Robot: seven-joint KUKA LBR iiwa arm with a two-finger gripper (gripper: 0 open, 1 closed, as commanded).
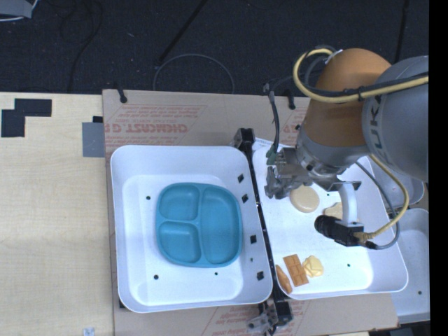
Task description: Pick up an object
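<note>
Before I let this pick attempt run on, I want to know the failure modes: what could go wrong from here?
1. The gripper sits near the right bin's left wall; descending there, it might clip the divider.
2. The round cream piece lies just beside it, so a close could nudge it rather than grasp it.
3. The small food pieces lie flat at the front, likely hard to pinch.

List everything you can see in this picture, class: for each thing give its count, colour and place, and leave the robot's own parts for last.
bins: two, white, side by side on the bench
divided plate: one, blue, in the left bin
round piece: one, cream, right bin, beside the end effector
small food pieces: a few, orange and yellow, right bin's near edge
arm: one, grey and orange, over the right bin
end effector: one, dark, low over the right bin's far left part
</note>
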